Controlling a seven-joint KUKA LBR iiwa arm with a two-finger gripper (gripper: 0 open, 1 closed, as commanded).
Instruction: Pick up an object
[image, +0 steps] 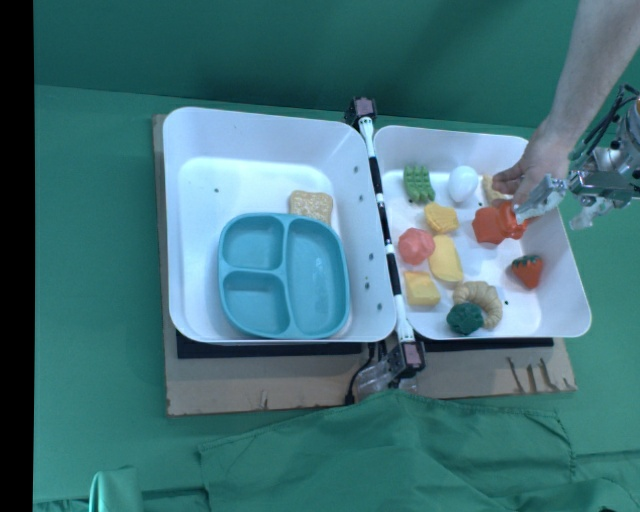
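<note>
Pointing rightward toward tool (528, 203), orange toy (492, 226)

We see the pincer (522, 210) over the right bin (566, 300), its fingers closed on an orange-red toy (494, 226), beside a person's hand (530, 172). A teal divided plate (284, 275) and a cracker (311, 206) lie in the left bin (200, 140).

Glossy plastic bins (270, 135) — matt cloth (100, 250)
</note>
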